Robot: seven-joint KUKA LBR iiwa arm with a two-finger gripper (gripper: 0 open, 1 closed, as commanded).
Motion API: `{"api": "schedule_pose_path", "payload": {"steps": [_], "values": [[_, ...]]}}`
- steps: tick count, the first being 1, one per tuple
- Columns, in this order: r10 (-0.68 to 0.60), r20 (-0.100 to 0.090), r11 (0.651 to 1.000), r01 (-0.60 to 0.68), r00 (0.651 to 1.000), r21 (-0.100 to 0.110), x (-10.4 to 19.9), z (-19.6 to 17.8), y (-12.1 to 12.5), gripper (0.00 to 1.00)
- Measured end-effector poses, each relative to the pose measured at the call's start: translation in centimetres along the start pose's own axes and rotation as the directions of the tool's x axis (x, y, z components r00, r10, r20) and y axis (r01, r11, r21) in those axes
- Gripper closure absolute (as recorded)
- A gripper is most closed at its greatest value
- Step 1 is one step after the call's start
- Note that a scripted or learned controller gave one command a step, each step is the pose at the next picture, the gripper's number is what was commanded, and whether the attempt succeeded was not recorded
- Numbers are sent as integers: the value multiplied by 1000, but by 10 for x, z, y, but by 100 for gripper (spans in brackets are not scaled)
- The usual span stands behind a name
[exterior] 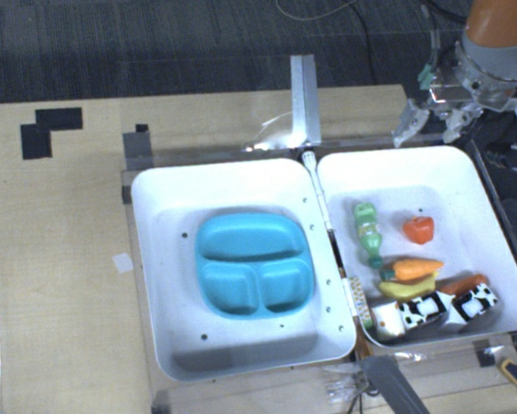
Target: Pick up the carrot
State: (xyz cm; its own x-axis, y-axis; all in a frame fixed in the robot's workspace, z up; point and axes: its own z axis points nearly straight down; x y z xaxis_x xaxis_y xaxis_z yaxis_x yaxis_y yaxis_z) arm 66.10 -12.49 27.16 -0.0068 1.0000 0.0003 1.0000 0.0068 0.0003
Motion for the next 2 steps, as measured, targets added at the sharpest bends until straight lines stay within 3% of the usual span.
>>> {"api": "schedule_pose_path", "payload": {"steps": [1,2], "values": [[-19,0,1000,19,1000,-2,-7,91,-67,0],[12,0,1000,-12,1000,-4,19,100,-133,0]]}}
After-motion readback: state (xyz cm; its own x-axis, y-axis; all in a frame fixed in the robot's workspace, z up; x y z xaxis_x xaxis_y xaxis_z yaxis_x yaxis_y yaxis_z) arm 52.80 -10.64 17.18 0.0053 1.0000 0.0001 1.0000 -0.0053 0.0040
